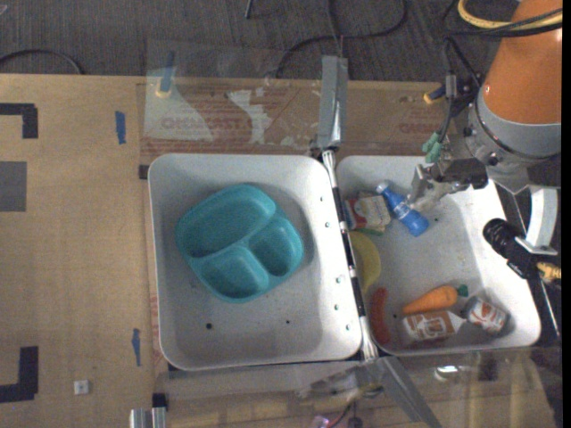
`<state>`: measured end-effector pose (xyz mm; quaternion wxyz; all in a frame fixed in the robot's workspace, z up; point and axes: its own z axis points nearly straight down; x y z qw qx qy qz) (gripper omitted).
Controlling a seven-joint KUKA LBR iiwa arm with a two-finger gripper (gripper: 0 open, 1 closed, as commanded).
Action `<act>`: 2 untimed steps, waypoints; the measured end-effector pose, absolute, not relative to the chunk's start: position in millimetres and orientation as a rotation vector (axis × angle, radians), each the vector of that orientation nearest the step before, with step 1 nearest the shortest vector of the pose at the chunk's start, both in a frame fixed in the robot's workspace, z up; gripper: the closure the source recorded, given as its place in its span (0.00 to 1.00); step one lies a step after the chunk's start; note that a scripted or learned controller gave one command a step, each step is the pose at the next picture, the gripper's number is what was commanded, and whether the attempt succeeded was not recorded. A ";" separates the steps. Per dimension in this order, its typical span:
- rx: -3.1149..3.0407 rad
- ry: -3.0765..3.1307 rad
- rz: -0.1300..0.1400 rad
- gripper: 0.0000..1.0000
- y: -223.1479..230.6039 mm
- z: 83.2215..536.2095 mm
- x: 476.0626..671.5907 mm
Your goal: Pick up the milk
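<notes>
The gripper (426, 194) is hanging by the blue bottle (409, 216), and I am not able to tell how wide its grip is. It should be sliding across to the milk (368, 212) just beside it, then dropping straight down

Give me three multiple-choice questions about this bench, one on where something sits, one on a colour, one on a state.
1. Where is the divided plate?
A. left bin
B. right bin
C. on the bench outside the bins

2. What colour is the plate?
A. red
B. teal
C. yellow

3. How does the carrot lie?
A. standing upright
B. held in the end effector
C. flat on the floor of the right bin

Answers:
1 A, it sits in the left bin.
2 B, it is teal all over.
3 C, it lies on its side in the right bin, well apart from the end effector.
</notes>
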<state>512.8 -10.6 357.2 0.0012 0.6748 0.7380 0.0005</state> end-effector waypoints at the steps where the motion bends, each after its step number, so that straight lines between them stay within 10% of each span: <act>1: 2.026 2.403 -0.003 1.00 55.9 336.4 486.1; 2: 2.036 2.390 0.002 1.00 71.8 322.0 561.7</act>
